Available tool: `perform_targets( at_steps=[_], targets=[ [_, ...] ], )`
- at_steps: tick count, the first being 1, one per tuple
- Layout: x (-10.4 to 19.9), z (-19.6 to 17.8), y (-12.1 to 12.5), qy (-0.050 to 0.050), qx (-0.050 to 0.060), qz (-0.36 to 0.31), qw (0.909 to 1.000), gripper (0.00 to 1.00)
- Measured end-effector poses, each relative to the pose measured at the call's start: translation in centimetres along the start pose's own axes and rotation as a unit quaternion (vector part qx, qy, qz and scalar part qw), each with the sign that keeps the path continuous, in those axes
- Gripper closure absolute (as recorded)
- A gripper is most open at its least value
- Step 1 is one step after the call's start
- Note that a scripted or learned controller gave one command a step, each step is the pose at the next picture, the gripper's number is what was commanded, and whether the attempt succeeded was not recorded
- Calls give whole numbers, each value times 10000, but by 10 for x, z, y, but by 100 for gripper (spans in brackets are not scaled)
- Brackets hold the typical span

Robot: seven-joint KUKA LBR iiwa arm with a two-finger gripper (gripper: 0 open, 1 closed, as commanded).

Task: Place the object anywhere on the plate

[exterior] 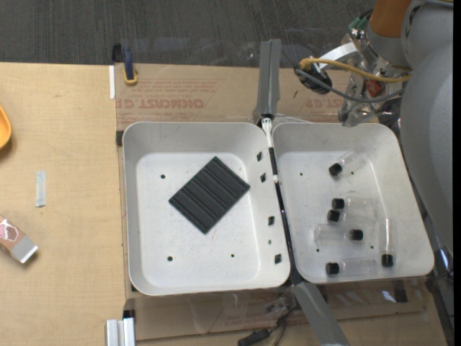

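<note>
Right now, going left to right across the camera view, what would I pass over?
Small grey strip on the bench → left white bin → black ribbed plate → grey divider post → right white bin holding clear vials with black caps.

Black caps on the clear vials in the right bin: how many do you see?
6 small black caps: upper middle, two mid-bin, centre-right, front, front right. More may be hidden.

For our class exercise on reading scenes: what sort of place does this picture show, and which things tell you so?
Probably a robotics lab or test bench: a grey robot arm with an orange band reaches over two shallow white plastic bins, and exposed cables hang beside a plain wooden bench top.
</note>
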State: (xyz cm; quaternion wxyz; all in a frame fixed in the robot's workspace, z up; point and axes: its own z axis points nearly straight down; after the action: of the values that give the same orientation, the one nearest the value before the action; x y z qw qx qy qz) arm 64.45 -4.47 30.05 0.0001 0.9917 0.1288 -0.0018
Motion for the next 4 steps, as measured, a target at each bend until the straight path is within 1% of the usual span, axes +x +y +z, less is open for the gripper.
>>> perform_targets(
  at_steps=[1,2,3,4],
  targets=[
    [-12,24,-101,1,-3,223,9998,100],
    [4,-115,-120,-9,-11,-2561,9666,100],
    [-47,-137,-108,-10,-7,-1178,9930,100],
    [-141,-140,-92,-9,-9,-1526,9883,100]
  ],
)
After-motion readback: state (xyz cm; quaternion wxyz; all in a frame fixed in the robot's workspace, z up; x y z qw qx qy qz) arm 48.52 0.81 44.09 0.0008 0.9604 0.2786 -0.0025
